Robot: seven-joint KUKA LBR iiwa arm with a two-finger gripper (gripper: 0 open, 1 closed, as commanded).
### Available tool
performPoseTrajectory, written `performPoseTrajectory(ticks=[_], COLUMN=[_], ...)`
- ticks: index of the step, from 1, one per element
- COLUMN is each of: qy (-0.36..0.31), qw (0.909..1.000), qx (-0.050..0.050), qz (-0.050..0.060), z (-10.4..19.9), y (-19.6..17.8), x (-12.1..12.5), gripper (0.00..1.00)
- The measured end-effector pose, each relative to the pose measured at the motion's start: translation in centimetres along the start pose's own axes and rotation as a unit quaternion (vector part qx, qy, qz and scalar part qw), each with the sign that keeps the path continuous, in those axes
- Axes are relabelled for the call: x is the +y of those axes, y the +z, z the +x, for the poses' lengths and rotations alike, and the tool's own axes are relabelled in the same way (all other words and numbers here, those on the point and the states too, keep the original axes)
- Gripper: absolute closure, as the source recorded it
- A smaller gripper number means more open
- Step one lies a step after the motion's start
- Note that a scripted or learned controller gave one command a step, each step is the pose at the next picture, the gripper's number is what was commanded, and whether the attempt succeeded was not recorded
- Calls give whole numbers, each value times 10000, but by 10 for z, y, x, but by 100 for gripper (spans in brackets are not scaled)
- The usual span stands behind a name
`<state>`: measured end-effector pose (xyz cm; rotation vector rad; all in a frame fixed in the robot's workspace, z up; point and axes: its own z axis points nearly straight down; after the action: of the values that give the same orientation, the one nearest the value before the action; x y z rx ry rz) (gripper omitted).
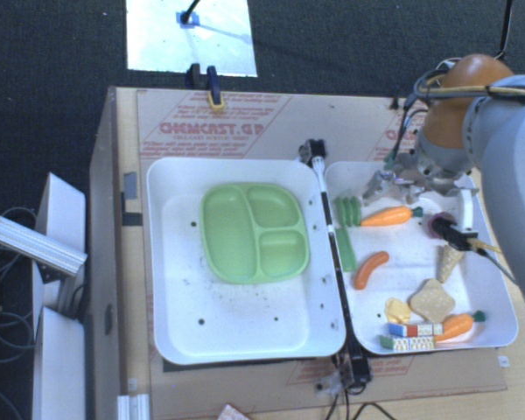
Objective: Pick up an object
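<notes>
Carrot [388, 218] just below tool [394, 182]

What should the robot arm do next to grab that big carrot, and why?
Probably dip straight down a little. The two-finger gripper hangs just above the long orange toy carrot near the back of the right white bin, not gripping it, with the green bean pods beside it.

Dark carpet floor [350, 24]; pale square sheet [189, 24] lying on it.
</notes>
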<state>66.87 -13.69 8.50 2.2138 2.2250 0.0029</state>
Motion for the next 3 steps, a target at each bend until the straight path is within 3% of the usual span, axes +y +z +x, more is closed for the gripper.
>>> performPoseTrajectory(ticks=[1, 2, 3], qy=[-3, -3, 18], qw=[10000, 10000, 10000], qx=[7, 0, 4], qz=[4, 7, 15], z=[39, 38, 45], y=[0, 0, 1], x=[1, 1, -71], gripper=[0, 0, 0])
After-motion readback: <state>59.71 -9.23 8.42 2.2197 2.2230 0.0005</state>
